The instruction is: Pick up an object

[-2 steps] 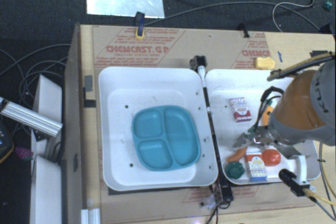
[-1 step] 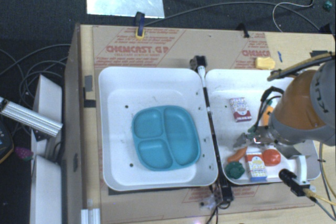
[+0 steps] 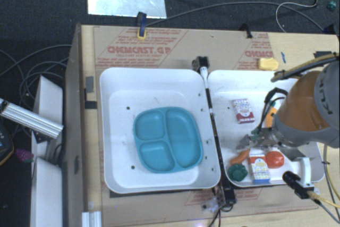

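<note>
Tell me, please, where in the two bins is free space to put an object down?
Left bin: bare floor all around the blue divided plate, widest along the far wall. Right bin: free far-left corner, beyond the small red-and-white box. Its near end is crowded: green item, carton, red piece, gripper.

The grey arm (image 3: 319,109) comes in from the right, its orange band bulking above the wrist, bent down low toward the near right part of the scene with the claw (image 3: 258,138) pointing leftward and downward under the wrist.
</note>
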Controlling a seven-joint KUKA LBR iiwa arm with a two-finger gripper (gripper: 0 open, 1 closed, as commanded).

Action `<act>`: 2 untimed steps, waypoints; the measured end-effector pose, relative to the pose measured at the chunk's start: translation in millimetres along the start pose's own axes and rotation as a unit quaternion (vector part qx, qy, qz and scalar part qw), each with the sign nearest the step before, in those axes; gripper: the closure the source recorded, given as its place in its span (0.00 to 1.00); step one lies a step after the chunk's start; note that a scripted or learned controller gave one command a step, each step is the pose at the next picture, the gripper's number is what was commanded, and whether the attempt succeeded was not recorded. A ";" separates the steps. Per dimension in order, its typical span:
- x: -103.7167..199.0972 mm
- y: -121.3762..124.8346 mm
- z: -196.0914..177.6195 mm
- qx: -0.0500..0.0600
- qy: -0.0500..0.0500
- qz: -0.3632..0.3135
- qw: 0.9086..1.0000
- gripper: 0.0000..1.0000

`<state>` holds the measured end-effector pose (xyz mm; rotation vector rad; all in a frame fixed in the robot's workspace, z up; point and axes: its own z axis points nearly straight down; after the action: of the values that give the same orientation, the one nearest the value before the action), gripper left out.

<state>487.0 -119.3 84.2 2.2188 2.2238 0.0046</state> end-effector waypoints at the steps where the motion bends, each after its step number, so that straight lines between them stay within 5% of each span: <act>1: 7.9 0.1 0.2 0.000 0.000 -0.001 1.000 0.00; 2: 9.3 0.2 0.2 0.000 0.000 -0.001 1.000 0.00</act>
<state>487.2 -110.1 84.0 2.2171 2.2269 0.0050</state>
